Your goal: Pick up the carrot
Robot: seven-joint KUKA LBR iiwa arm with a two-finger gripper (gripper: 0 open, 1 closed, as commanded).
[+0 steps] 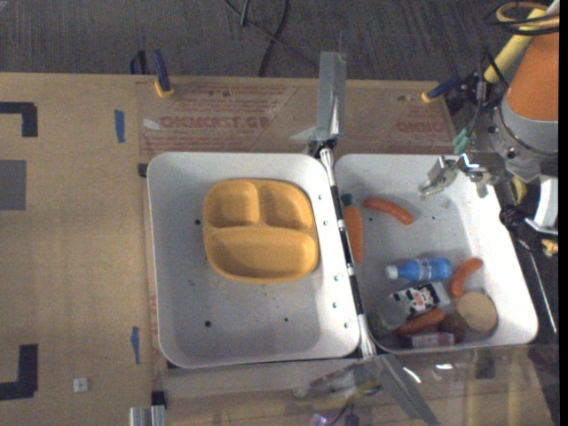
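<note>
The carrot [354,231] is a slim orange stick lying lengthwise against the left wall of the right bin [506,238], with its green end pointing toward the far side. My gripper [459,180] hangs over the far right part of that bin, well to the right of the carrot and apart from it. Its two silver fingers [435,177] stand apart, open, and nothing is between them.
A red sausage [389,209] lies between the carrot and the gripper. Near the front of the right bin sit a blue bottle [420,270], another sausage [466,276], a dark-labelled item [417,298] and a round bun [477,311]. The left bin [177,309] holds a yellow divided plate [260,229].
</note>
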